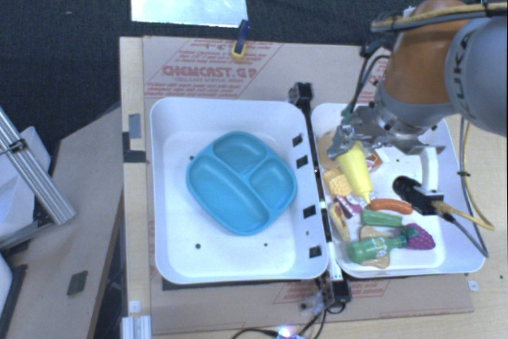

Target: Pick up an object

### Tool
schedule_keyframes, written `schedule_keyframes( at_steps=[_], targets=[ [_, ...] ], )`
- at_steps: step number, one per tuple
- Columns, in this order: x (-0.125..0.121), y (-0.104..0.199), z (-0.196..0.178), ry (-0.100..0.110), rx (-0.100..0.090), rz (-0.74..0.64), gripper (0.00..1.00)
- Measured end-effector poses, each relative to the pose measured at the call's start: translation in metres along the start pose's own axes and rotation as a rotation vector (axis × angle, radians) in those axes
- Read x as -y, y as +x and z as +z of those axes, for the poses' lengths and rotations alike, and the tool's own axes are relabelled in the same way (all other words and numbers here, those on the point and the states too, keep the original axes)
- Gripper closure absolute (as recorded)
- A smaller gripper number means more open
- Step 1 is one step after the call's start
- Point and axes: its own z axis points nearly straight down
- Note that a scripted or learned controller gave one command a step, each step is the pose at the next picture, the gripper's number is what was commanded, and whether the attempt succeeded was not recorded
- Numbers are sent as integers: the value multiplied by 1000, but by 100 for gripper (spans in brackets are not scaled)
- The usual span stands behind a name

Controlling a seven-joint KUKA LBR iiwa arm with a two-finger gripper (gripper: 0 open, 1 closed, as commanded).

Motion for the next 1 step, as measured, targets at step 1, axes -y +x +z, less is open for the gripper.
schedule_keyframes(
  at_steps=[1],
  targets=[
    [19, 15, -10, -1, 0, 2, 100]
  ],
)
